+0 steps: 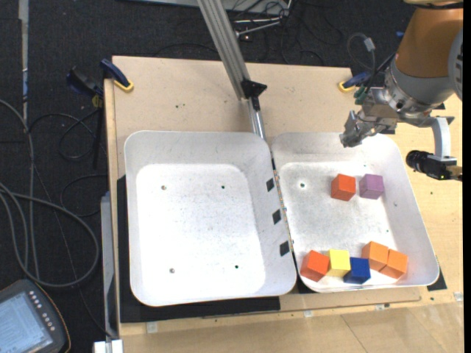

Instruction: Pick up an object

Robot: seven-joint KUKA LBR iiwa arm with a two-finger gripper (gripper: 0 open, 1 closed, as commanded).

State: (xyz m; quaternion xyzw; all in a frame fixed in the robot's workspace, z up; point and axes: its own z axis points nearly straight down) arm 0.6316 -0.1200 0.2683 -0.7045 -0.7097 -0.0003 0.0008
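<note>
**Gripper over the far rim of the right bin, blocks loose below**

I can read no brand, label or lettering anywhere; the small screen (22,322) at the lower left corner is too blurred to make out.

From my seat, the gripper (356,134) sits above the far edge of the right bin (412,212), under the grey and orange arm (430,43). Whether its fingers are spread or closed I cannot tell; they read as one dark grey cluster. I see nothing between them.

The blocks all lie in the right bin. An orange cube (343,187) and a purple cube (372,185) sit just beside each other near the bin's middle, closest to the gripper. Along the near wall runs a row: an orange-red block (316,264), a yellow block (339,260), a blue block (359,269), then two orange blocks (386,259) touching at the corner.

The left bin (195,212) is shallow white plastic with rounded corners and a speckled floor, like its neighbour. Both rest on a pale wooden board (184,94). A slanted metal pole (224,39) crosses the far side and ends at the seam between the bins. Blue-and-yellow clamps (116,73) grip the board's far corners. Black cables (44,190) trail over the dark carpet on the left.
</note>
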